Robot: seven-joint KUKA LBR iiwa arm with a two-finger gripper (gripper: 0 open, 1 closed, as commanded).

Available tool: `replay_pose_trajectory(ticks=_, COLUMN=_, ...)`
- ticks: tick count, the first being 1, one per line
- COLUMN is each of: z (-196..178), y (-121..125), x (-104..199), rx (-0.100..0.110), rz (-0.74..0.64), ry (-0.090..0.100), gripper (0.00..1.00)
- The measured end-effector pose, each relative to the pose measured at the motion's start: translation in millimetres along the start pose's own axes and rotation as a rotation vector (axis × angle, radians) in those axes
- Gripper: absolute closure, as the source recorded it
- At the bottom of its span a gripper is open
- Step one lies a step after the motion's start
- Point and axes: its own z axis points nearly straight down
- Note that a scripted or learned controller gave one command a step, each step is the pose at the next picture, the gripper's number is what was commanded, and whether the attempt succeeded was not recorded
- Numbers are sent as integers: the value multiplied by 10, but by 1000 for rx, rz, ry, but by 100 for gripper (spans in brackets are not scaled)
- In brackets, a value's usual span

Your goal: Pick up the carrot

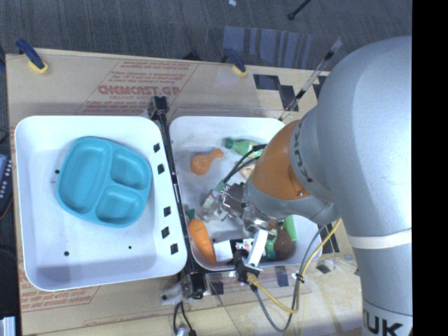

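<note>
The carrot (201, 239) is a stubby orange piece lying in the right bin (183, 137), in its near left corner against the left wall. My gripper (220, 206) hangs low over that bin, just beyond and slightly right of the carrot's far end. I see nothing held in it. The grey arm with its orange band (280, 170) covers the right half of the bin.
An orange pear-shaped toy (205, 162) and a green item (242, 145) lie at the bin's far side. A green piece (289, 228) and a brown one (283, 244) sit near the wrist. A blue divided plate (103, 180) rests in the left bin (42, 257).
</note>
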Motion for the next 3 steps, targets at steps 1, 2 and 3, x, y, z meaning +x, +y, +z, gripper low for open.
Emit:
replay_pose_trajectory(ticks=1, z=-1014, y=560, x=675, rx=2, rz=158, ry=6, gripper=0)
replay_pose_trajectory(ticks=2, z=-173, y=1024, x=613, rx=-9, rz=228, ry=12, gripper=0)
replay_pose_trajectory(ticks=3, z=-109, y=988, x=558, rx=-6, rz=619, ry=22, gripper=0)
